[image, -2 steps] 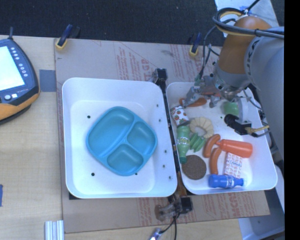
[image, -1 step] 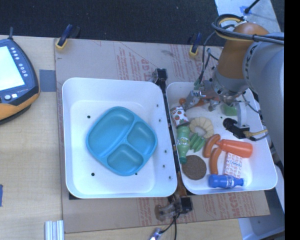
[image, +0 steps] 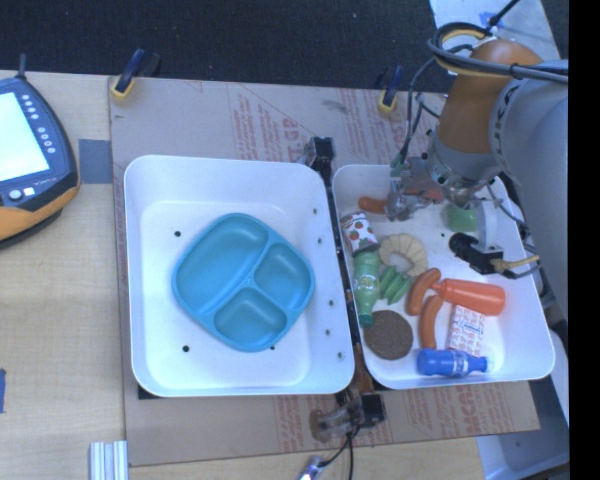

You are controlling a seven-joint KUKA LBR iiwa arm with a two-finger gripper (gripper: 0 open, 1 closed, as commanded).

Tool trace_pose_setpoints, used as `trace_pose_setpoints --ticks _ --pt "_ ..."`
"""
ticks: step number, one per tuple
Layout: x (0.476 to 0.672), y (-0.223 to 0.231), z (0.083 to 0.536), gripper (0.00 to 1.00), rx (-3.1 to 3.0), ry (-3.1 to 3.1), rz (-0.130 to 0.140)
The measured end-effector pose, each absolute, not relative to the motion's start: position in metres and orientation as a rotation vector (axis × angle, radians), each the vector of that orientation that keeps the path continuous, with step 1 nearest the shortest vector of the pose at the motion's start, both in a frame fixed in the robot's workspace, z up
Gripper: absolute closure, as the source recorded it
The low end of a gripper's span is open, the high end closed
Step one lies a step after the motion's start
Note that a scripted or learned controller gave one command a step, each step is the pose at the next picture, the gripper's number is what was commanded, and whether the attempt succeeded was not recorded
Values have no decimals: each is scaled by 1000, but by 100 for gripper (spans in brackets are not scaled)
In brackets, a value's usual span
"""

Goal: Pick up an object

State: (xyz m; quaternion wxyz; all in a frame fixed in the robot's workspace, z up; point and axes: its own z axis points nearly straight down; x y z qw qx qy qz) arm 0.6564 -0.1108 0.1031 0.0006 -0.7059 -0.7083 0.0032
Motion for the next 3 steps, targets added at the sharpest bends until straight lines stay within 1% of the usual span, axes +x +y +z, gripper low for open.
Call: trace_pose_setpoints --ticks 1,2,3 --pt "656 -111 103 0 -2216 -2224 10" --pt "656 -117 92 0 -2215 -2222 8" --pt "657 -101 95 0 -2229 -2229 13"
